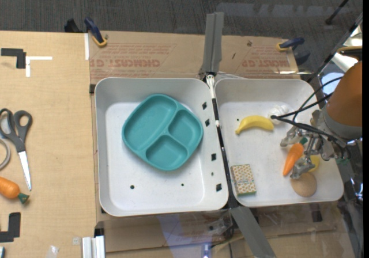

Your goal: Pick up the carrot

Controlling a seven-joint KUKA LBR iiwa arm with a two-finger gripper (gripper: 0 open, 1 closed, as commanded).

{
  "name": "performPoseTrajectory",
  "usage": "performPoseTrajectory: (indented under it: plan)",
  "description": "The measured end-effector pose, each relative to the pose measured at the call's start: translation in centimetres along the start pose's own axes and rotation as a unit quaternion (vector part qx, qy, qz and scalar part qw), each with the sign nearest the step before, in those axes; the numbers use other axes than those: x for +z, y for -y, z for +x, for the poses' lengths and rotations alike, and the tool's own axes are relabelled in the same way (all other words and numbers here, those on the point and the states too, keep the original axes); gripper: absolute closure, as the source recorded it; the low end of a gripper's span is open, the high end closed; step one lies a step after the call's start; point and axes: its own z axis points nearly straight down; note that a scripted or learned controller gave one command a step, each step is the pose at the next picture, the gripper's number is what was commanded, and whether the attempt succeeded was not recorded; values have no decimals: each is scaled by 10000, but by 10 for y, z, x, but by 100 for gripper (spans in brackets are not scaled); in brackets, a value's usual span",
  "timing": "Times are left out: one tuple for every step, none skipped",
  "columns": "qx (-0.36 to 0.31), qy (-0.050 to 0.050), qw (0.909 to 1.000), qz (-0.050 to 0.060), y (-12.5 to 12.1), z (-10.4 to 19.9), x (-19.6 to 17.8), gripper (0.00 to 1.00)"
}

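Carrot (291,160), long axis near-vertical and tilted, lies directly under gripper (304,146); finger spread cannot be told

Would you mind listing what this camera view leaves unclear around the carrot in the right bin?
- Hand: its metal parts and cables clutter the camera view, so any grip on the carrot is unreadable.
- Yellow item: mostly hidden behind the hand.
- Small box: label too small to read.

Around the metal two-finger gripper (304,150), the orange carrot (292,160) and tan egg-shaped object (304,185) crowd close below, the yellow banana (255,124) lies up-left, and bare white bin floor (262,156) opens leftward.
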Motion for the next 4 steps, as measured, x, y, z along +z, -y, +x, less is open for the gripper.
performPoseTrajectory:
  plan:
    - [-25, 26, 10000, 6, -1, -3, -11, 100]
    - [287, 1, 9996, -2, -58, -12, -67, 100]
    - [2253, -17, 9743, 1, -62, 45, 1, 100]
    - [2904, -9, 9569, 3, -155, 40, -99, 100]
